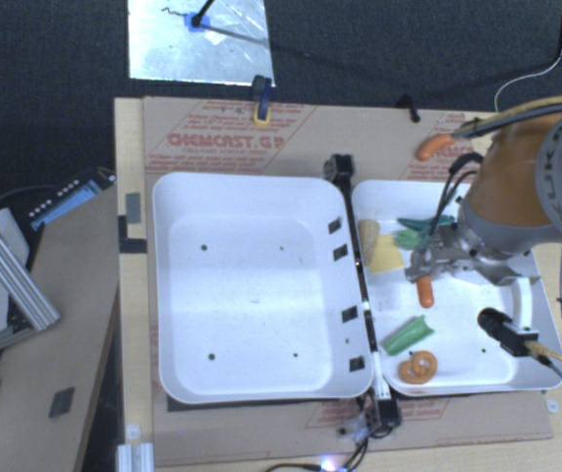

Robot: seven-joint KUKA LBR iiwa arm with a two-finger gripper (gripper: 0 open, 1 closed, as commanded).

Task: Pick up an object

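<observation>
As the left bin [252, 293] sits beside the right bin [466, 360], the gripper [425, 266] hangs low over the latter.
In the right bin a yellow wedge [379, 249] lies by the inner wall, and a green cylinder [406, 334] and an orange ring [420, 366] lie nearer the front. A small orange piece [424, 291] sits just under the gripper; I cannot tell whether it is pinched.

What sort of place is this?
Probably a robotics lab test bench. A grey and orange robot arm reaches over the right white bin, which holds small toy-like items such as a green piece; the left white bin sits beside it on a brown board.
</observation>
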